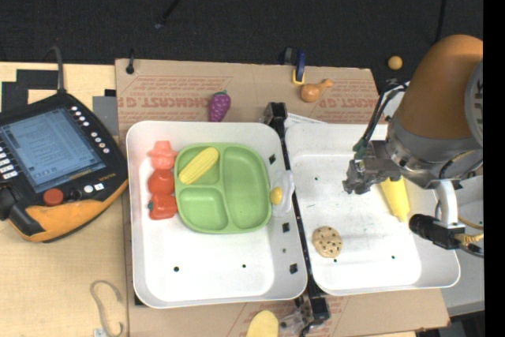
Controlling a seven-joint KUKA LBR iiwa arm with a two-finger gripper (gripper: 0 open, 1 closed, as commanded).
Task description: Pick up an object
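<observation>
Broadly, two white bins sit side by side: the left bin (150, 264) holds a green tray (225, 189), and the right bin (438, 272) holds the likelier targets. The arm (442, 99) reaches in from the right, its orange band hanging over the far right corner of the right bin, with the gripper (355, 181) low over that bin's left-middle floor. How the jaws stand cannot be told; the fingertips are a dark blur from above, and nothing shows between them.

On the tray's far-left compartment lies a corn cob (197, 164), tilted, with a red toy (161, 181) just beside the tray's left edge. These are well apart from the gripper, across the divider.

In the right bin a yellow piece (396, 197) lies just right of the gripper, its long axis running near to far, partly under the wrist. The cookie (327, 241) lies flat on the floor, nearer to the viewer and slightly left of the gripper, with bare floor all around it.

The cookie looks the easier pick: the move would be a short shift toward the near side, then down. Being flat, it may slip the fingers.
</observation>
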